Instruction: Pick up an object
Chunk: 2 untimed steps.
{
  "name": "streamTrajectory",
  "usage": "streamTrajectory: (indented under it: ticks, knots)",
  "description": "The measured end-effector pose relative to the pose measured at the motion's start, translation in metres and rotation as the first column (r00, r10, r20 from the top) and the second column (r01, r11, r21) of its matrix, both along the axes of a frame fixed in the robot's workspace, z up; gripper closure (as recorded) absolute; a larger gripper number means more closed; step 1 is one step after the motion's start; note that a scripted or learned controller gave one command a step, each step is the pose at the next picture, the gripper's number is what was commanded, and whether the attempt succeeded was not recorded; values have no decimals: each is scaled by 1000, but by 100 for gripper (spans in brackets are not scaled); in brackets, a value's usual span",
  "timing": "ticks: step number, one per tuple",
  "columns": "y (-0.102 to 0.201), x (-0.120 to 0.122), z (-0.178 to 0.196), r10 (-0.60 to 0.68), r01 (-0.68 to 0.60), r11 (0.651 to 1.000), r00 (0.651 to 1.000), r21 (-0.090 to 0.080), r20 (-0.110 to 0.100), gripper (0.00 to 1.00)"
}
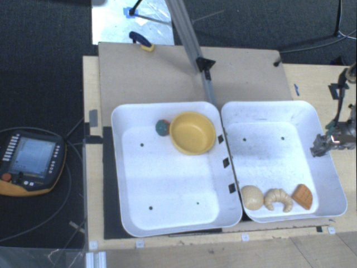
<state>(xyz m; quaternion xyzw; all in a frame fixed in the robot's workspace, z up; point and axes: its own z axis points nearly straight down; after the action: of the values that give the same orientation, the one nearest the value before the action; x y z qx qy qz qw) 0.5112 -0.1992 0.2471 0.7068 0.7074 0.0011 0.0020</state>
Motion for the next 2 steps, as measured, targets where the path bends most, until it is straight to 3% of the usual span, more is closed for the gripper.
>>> streamTrajectory:
  ticks: [2]
  knots:
    - [105,5,-2,4,-4,1000,1000,2,-3,100]
